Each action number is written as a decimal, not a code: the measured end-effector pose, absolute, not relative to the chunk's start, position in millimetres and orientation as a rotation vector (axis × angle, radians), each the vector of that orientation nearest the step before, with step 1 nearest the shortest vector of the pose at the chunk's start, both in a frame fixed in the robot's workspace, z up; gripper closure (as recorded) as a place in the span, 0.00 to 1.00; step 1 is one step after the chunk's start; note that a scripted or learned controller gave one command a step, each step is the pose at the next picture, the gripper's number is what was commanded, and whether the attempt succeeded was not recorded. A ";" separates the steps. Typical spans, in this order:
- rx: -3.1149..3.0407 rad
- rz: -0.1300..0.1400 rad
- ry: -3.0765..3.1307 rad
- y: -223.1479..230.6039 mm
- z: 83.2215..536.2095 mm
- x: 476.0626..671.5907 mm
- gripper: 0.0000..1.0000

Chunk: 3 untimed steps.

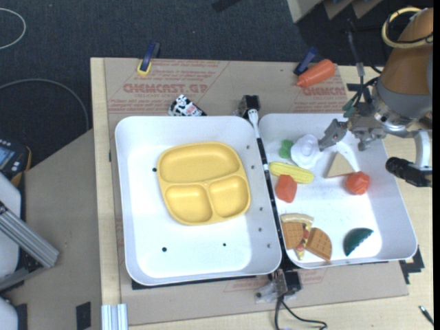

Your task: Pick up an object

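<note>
Yellow divided plate (204,182) sits mid left bin (137,205); we take it as landmark. Right of plate, in right bin (392,212): corn cob (291,172), red pepper (285,188), white cup (304,150), tan wedge (339,165), red tomato (357,182), waffle pieces (307,239), dark green piece (357,239). Gripper (347,135) hovers over tan wedge, far right of plate; we see jaws spread apart, nothing between them.
</note>
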State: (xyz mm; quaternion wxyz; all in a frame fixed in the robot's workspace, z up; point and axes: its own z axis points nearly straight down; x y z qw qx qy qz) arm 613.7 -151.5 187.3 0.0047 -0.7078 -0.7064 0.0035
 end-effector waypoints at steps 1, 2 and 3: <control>-2.222 0.000 -2.222 -151.4 193.5 616.7 0.00; -2.215 0.005 -2.220 -149.2 147.1 623.6 0.00; -2.218 0.006 -2.217 -156.1 99.4 617.9 0.00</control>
